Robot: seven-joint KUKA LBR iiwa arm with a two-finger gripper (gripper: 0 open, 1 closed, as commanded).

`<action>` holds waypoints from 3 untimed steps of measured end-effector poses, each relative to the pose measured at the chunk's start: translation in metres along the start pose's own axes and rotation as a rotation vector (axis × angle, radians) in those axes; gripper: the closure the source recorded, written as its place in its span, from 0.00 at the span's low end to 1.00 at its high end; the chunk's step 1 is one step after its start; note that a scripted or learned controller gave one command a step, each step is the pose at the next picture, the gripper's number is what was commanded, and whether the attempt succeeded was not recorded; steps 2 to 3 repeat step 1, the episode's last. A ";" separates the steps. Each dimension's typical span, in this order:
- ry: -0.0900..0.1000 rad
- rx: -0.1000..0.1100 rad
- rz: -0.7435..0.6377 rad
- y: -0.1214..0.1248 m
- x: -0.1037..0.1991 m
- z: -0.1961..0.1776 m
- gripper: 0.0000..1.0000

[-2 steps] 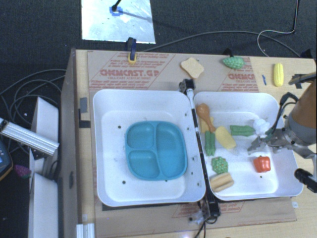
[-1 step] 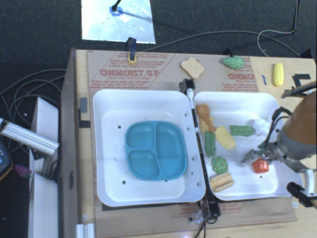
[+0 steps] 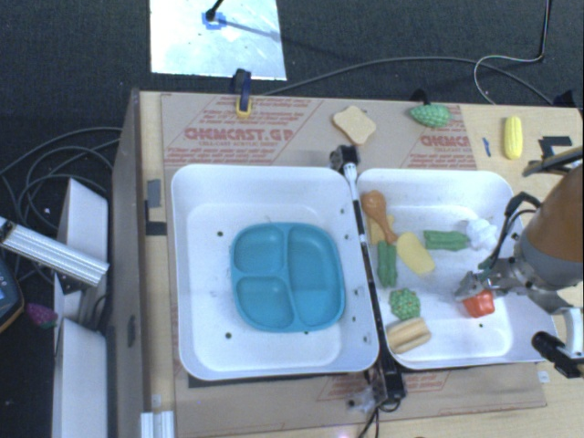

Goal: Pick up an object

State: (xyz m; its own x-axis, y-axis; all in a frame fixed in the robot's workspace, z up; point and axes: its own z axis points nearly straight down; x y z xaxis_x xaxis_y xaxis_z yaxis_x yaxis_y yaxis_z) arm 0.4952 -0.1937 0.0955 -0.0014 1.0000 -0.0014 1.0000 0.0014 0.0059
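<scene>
The right white bin [image 3: 438,188] holds several toy foods. Among them are a brown spoon-like piece [image 3: 374,210], a green pickle [image 3: 387,265], a yellow piece [image 3: 416,254], a green vegetable [image 3: 445,240], a white piece [image 3: 477,233], a broccoli [image 3: 404,302] and a tan bun [image 3: 408,334]. A small red-orange object [image 3: 480,306] lies near the bin's right side. My gripper [image 3: 474,286] hangs directly over that red-orange object, touching or nearly touching its top. The grey arm [image 3: 547,245] reaches in from the right.
The left white bin [image 3: 210,194] bears a blue divided plate [image 3: 287,275]. On the cardboard behind the bins lie a toast slice [image 3: 354,124], a green toy [image 3: 430,114] and a yellow corn [image 3: 513,137]. A clamp [image 3: 243,94] sits at the back edge.
</scene>
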 end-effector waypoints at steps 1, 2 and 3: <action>0.001 0.000 -0.003 -0.006 0.068 -0.128 1.00; 0.001 0.000 -0.003 -0.006 0.068 -0.128 1.00; 0.001 0.000 -0.003 -0.006 0.068 -0.128 1.00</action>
